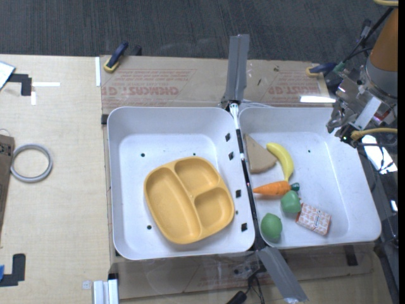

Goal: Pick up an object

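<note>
Gripper (pixel 343 124) above right bin's (pixel 329 236) far right corner; finger state cannot be told. In right bin: banana (pixel 282 159), carrot (pixel 273 189), bread slice (pixel 258 156), two green fruits, small box (pixel 313 219). In left bin (pixel 126 138): yellow divided plate (pixel 188 199).

Readable text is on the cardboard sheet (pixel 190 81) under the bins, at 12 o'clock behind both. It prints upside down and seems to read "CHEMCAST GP" or similar, once behind the left bin (pixel 180 182) and once behind the right bin (pixel 329 151). The small box (pixel 314 219) at 5 o'clock in the right bin has a red pattern, unreadable.
</note>
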Robot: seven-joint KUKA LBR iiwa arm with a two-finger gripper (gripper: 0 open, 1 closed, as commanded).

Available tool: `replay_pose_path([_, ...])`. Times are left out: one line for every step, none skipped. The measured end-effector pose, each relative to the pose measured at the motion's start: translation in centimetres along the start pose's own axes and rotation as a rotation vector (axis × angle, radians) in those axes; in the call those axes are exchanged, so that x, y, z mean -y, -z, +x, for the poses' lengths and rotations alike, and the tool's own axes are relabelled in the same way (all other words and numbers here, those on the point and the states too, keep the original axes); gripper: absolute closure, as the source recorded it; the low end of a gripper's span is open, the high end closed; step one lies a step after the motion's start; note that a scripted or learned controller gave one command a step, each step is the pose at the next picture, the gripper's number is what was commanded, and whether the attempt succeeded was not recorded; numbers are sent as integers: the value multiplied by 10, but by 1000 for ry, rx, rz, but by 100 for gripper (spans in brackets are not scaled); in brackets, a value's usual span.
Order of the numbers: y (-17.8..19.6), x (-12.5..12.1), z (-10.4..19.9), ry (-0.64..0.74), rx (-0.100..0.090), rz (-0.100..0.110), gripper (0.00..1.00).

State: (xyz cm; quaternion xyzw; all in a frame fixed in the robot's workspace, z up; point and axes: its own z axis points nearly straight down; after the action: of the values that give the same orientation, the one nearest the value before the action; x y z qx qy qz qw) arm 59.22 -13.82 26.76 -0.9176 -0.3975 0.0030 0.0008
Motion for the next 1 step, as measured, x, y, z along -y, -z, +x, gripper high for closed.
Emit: replay_pose_path([-78, 57, 31, 188, -1, 0, 100])
